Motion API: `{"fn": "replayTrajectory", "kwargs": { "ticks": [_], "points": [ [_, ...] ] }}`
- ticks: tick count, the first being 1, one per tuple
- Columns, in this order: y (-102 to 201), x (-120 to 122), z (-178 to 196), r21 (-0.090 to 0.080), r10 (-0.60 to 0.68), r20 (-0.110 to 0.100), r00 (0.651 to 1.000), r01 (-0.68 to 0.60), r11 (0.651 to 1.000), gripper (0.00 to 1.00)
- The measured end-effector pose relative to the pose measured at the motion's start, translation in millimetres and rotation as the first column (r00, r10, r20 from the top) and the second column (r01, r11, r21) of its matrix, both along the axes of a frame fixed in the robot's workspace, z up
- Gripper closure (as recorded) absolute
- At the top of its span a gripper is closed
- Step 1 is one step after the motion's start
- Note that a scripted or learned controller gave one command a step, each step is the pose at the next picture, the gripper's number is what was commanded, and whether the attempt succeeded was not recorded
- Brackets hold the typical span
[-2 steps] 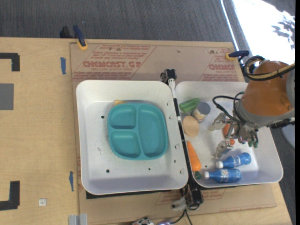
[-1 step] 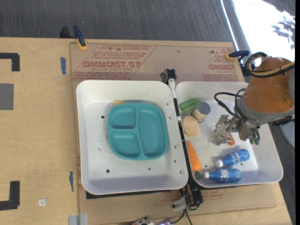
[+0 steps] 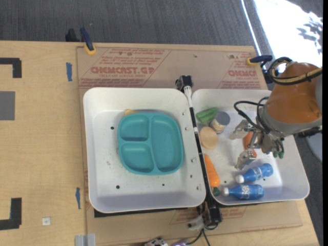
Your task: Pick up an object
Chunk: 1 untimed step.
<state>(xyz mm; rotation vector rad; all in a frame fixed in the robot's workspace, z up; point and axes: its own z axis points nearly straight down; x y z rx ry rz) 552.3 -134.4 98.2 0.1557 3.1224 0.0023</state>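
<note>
My gripper (image 3: 240,147) hangs low over the middle of the right bin (image 3: 294,160), fingers spread apart and open. One fingertip (image 3: 237,133) points toward the bin's centre, the other (image 3: 242,161) sits just above a blue bottle (image 3: 259,172). A small orange-red piece (image 3: 249,140) shows near the finger bases; I cannot tell whether it is a loose object. A second blue bottle (image 3: 245,191) lies at the bin's front. A beige egg-shaped object (image 3: 208,137), a carrot (image 3: 212,170), a green item (image 3: 206,115) and a grey-blue disc (image 3: 222,119) lie along the left side.
The left bin (image 3: 97,137) holds a teal divided plate (image 3: 151,142). The divider between the bins (image 3: 195,137) runs close beside the carrot and the egg shape. The arm's orange band (image 3: 292,99) looms over the right bin's far right corner.
</note>
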Motion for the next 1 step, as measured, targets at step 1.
{"fn": "replayTrajectory", "kwargs": {
  "ticks": [1],
  "points": [
    [-7.9, 11.4, -11.8, -0.002, 0.265, -0.009, 0.964, -0.265, 0.964, 0.0]
  ]
}}
